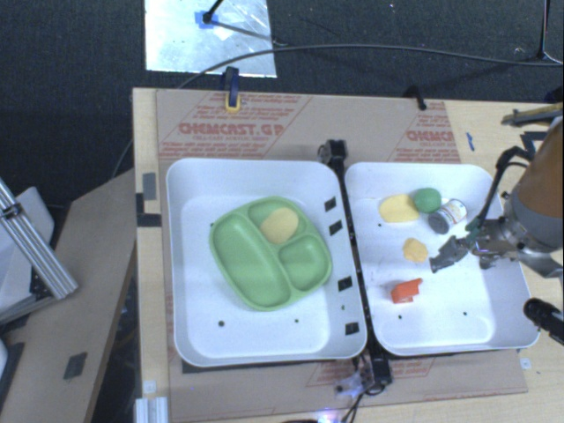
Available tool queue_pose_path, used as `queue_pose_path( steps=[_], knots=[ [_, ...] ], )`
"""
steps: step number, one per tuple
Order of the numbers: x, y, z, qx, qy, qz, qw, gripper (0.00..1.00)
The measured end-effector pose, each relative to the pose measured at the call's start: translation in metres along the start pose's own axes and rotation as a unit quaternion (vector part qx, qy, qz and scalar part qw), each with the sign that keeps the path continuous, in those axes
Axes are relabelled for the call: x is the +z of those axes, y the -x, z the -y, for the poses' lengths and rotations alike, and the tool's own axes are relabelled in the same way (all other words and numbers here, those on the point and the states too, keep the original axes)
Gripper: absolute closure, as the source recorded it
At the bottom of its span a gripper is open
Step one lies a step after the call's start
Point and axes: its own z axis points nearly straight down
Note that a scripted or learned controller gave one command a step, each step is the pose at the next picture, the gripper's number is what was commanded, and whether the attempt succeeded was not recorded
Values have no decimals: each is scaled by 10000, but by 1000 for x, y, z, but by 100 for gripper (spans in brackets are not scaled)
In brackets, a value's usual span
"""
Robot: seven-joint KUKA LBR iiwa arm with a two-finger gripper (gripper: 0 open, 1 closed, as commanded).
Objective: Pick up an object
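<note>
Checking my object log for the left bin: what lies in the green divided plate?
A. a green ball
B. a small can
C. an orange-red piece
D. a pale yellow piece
D: a pale yellow piece lies in an upper compartment of the green divided plate in the left bin; the other items lie in the right bin.

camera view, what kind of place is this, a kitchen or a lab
Most likely a robotics lab bench, not a kitchen. Two shallow white plastic bins sit side by side on a cardboard-covered bench, holding toy food such as a small orange-red piece, and a grey robot arm's gripper reaches in, with cables running across the dark floor.
</note>
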Motion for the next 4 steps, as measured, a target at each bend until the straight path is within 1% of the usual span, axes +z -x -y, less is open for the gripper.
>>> queue_pose_path(
  steps=[1,2,3,4],
  knots=[
    [-5,0,-3,-15,55,11,10000,0],
    [52,-1,-12,-5,34,4,10000,0],
    [115,-3,-13,-3,34,2,10000,0],
    [128,-3,-14,-2,48,7,10000,0]
  ],
)
